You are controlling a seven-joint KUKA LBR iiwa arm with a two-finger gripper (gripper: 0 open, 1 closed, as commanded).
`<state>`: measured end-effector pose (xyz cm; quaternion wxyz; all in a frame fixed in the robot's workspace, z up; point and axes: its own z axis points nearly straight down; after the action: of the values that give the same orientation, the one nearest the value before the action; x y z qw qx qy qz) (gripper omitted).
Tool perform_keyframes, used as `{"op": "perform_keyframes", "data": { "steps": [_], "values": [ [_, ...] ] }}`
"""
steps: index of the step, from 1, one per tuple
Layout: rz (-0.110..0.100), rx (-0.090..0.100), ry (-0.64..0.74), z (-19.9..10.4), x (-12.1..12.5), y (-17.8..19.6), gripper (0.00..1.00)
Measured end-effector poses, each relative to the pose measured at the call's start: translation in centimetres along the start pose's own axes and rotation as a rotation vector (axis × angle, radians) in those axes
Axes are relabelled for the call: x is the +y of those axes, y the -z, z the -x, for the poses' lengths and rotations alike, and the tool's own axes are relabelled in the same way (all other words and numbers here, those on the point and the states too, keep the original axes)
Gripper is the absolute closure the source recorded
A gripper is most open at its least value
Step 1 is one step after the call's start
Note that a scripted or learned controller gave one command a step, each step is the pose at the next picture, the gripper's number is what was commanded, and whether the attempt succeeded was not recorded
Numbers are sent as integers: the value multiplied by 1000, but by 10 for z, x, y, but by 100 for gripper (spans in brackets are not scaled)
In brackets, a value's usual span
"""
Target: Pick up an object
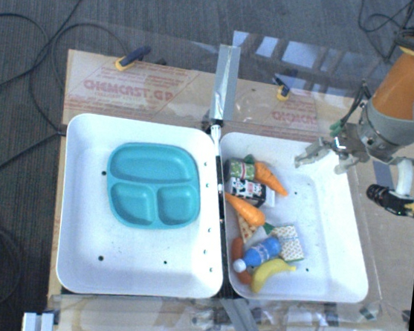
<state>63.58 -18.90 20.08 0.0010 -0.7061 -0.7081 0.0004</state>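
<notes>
Two shallow white bins sit side by side on the tabletop (87, 101), on a tan board whose faint red lettering, seen upside down, is too washed out to read with certainty. The left bin (76, 257) holds a turquoise divided tray (154, 184) with three compartments, lying near the bin's far edge.

The right bin (332, 244) carries a cluster of toy food packed along its left wall. At the far end of the cluster lies an orange carrot (269, 178) with a green top, touching a small carton (244, 182) printed in a black-and-white cow pattern; its label text is too small to read. Just nearer along the same wall lies a second orange carrot-like piece (245, 208). Toward the bin's near-left corner, a small blue bottle (260, 251) with a white cap lies on its side, a yellow banana (272, 272) touches it on the near side, and a checked packet (290, 242) rests just beside them. A reddish piece (238, 249) is partly hidden beneath the bottle.

The arm comes in from the right, its orange band above the wrist. The gripper (326, 157) hovers over the right bin's far-right corner, well apart from the food cluster. Its jaws stand spread apart, with nothing between them.
</notes>
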Motion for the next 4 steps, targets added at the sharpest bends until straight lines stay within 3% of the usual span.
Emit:
{"op": "perform_keyframes", "data": {
  "steps": [1,2,3,4],
  "values": [
    [0,0,0,0,0,0,0],
    [0,-4,-213,10,-13,69,0],
    [-2,-1,-199,-39,-13,-58,0],
    [-2,-4,-293,-6,-36,-101,0]
  ]
}}
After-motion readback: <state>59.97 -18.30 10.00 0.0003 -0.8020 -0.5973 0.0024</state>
